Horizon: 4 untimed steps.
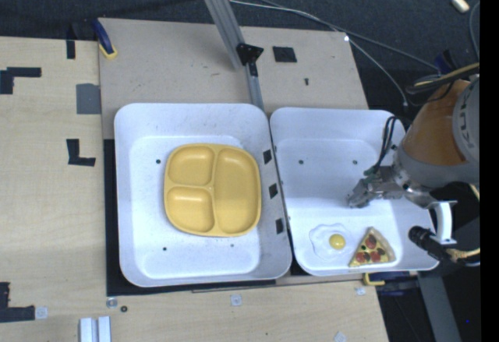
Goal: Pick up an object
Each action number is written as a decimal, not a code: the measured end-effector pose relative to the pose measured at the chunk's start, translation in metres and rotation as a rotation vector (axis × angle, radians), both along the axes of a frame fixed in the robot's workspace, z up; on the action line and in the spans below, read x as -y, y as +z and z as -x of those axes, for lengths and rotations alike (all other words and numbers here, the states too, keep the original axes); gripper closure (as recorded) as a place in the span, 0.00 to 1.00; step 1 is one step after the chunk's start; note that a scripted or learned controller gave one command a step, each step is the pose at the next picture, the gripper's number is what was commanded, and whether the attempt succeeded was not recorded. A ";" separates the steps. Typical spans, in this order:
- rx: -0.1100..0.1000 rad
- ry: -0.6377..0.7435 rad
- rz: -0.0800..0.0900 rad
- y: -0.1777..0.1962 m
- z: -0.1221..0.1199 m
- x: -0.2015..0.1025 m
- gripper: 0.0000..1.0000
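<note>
Two toy foods, fried egg point(333, 241) and pizza slice point(373, 248), lie in right bin point(327, 130) (near edge); pincer point(363, 194) above them, opening indiscernible, nothing visibly gripped.

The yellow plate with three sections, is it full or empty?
Empty. The yellow plate lies flat in the left bin, and all three sections show bare yellow. The fried egg and pizza slice lie in the right bin.
</note>
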<state>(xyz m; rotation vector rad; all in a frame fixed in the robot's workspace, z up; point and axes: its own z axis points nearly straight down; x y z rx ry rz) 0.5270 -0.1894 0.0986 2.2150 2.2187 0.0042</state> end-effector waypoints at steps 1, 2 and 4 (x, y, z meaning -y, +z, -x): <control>-0.003 0.001 -0.002 0.062 -0.003 -0.005 1.00; -0.005 0.000 -0.002 0.111 0.006 -0.010 1.00; -0.008 0.004 -0.003 0.137 -0.006 -0.056 1.00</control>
